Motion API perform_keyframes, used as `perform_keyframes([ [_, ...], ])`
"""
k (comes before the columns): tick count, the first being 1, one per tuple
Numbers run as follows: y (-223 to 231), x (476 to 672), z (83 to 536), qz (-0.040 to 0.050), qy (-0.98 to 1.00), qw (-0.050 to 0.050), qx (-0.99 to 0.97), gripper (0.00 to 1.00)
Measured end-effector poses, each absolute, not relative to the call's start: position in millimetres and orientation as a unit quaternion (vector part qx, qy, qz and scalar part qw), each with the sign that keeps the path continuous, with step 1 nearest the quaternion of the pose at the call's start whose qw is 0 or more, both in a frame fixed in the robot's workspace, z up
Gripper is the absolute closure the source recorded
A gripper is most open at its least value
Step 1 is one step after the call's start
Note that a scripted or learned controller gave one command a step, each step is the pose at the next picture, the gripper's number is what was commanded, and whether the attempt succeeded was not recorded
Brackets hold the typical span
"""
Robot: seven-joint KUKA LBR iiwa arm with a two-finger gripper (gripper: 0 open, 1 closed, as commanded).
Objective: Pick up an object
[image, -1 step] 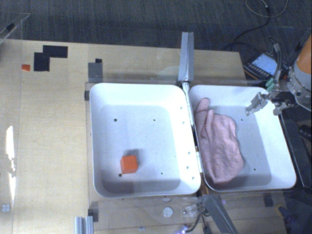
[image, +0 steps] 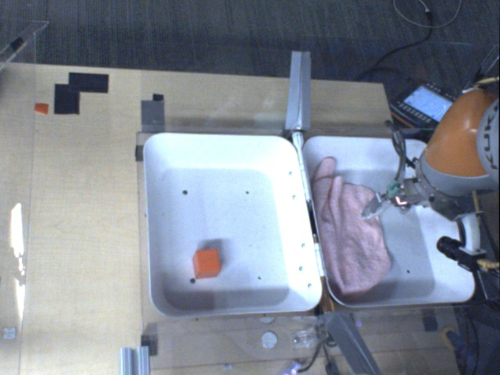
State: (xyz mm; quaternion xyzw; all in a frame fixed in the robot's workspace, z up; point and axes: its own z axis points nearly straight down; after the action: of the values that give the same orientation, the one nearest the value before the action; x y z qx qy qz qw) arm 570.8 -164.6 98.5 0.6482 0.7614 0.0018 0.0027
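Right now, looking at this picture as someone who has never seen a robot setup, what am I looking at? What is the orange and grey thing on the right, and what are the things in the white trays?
You are looking down at a slant from a camera fixed above a wooden bench. The orange and grey shape is a robot arm reaching in from the right. At its tip is a small two-finger gripper, its hand for grabbing things. Two shallow white bins sit side by side. The left bin holds a small orange block. The right bin holds a crumpled pink cloth. The gripper sits at the cloth's right edge, but the picture is too small to tell whether it has hold of it.
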Motion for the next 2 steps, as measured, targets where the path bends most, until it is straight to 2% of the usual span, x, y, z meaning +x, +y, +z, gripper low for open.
perform_keyframes([
  [1, -151.5, 539.4, 90.1, 0.0040, 0.787, 0.007, 0.617, 0.00],
  [2, -156.3, 635.3, 88.5, 0.0027, 0.821, 0.005, 0.571, 0.00],
])
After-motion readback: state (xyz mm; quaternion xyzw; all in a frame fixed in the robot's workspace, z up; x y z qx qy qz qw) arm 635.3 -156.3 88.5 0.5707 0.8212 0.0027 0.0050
